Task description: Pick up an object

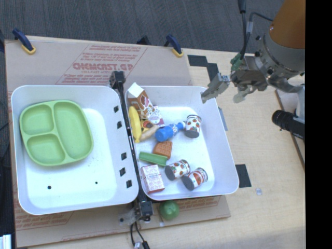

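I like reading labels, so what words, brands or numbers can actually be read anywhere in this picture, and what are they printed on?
"CHEMCAST.GP", large red letters on the cardboard behind the bins; the last characters are uncertain.
Smaller red lines above and below it on the cardboard: too blurred to read.
Cans in the right bin: labels too small to read.
Red box and carton: print too small to read.

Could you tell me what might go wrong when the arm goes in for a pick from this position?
The end effector hangs above the right bin's far corner, so a steep descent could clip the rim. The banana, blue toy and small cans lie crowded together, so a grasp may nudge neighbours or catch two things. The green ball lies outside the bins.
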Robot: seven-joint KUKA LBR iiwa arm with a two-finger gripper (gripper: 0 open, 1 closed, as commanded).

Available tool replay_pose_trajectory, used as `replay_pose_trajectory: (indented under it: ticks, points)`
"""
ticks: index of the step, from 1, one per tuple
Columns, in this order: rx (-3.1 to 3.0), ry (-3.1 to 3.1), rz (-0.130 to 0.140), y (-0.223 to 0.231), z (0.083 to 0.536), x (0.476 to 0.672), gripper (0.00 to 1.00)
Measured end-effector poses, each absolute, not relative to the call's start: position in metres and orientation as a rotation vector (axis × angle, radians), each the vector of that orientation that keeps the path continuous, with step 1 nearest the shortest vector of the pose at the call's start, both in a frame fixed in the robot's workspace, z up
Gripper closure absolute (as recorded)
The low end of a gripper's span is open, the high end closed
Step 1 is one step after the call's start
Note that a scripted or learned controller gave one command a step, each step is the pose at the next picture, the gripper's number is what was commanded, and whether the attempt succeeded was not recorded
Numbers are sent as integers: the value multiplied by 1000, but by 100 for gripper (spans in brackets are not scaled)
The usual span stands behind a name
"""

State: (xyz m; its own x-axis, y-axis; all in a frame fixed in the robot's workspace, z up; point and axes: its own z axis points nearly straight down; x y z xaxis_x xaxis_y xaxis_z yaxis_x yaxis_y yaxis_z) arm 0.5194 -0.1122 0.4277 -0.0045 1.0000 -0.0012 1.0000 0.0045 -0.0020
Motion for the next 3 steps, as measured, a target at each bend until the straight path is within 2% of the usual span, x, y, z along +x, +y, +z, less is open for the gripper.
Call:
replay_pose_trajectory:
  ticks: [1,2,3]
  points:
    - [-2215,-2226,3,-112,329,490,0]
    - [-2211,-2225,5,-117,155,476,0]
    - [-2206,-2234,4,-117,165,477,100]
